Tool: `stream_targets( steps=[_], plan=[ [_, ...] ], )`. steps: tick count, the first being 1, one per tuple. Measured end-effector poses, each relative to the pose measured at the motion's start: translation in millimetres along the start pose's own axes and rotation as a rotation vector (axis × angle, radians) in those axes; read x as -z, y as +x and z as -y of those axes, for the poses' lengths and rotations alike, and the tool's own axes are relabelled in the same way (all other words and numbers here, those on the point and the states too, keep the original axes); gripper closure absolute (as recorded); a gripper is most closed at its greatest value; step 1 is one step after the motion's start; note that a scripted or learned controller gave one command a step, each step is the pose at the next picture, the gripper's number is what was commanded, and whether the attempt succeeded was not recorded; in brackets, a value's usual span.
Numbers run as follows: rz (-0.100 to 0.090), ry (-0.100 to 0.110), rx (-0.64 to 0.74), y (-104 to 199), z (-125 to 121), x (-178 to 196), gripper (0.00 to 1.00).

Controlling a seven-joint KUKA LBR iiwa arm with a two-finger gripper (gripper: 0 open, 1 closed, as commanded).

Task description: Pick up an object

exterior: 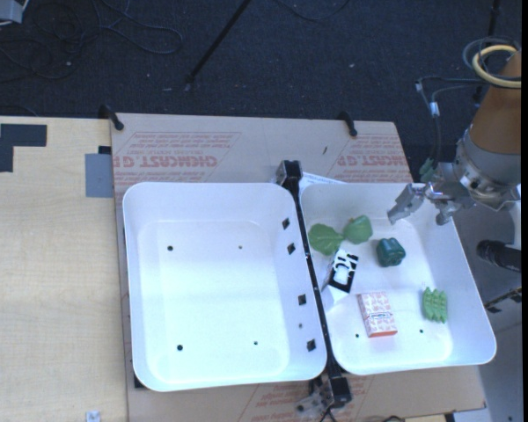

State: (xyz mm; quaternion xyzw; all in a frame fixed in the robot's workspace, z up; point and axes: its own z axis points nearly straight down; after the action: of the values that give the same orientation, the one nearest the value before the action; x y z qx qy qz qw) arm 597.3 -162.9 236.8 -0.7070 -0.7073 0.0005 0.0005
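The red box (377, 314) lies near the front of the right bin (462, 275), its print too small to read; a black-and-white card (342, 272) sits left of it by the divider. My gripper (420, 202) hovers over the bin's far right rim, fingers spread, holding nothing. A teal cup (390, 251) lies closest below me (two green leaves (340, 234) further left, a green block (434, 304) near the right wall). The cardboard (185, 148) shows mirrored lettering.
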Motion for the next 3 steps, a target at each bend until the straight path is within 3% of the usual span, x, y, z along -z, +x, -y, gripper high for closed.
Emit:
stream_targets(
  steps=[1, 2, 3],
  plan=[
    [-0.005, 0.017, -0.001, 23, 31, -148, 0.00],
    [-0.002, 0.005, -0.003, 14, 96, -150, 0.00],
    [-0.002, 0.001, 0.002, 64, 104, -149, 0.00]
  ],
)
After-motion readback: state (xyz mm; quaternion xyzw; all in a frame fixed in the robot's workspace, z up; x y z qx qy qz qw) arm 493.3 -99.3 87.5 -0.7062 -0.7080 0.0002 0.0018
